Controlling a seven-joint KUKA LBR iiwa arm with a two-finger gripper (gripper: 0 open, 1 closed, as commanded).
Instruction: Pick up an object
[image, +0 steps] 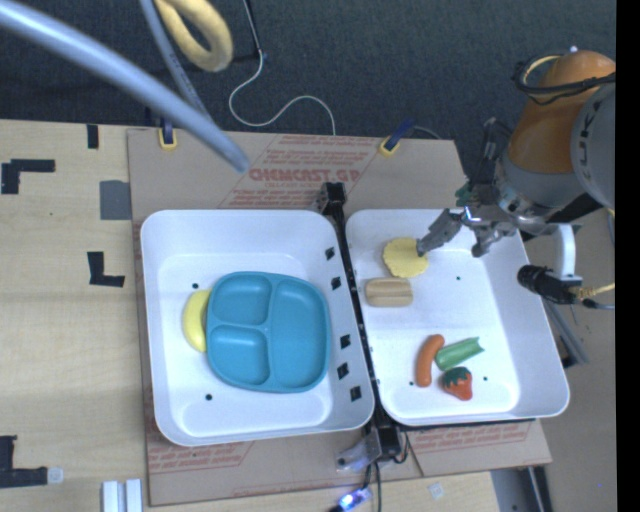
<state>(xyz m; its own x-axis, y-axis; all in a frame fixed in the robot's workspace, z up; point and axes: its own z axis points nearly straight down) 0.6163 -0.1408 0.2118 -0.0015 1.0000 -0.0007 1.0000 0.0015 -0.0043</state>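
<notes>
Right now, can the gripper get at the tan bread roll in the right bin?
Probably yes. The gripper hangs over the right bin, just beyond the yellow disc, and the bread roll lies uncovered beside that disc, with nothing on top of it.

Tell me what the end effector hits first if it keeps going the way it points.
Probably the yellow round piece: the end effector points down-left at it, though its height above is unclear.

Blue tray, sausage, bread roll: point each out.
blue tray (268, 330), camera view, centre divider.
sausage (427, 360), camera view, mid-length.
bread roll (388, 292), camera view, top middle.
</notes>
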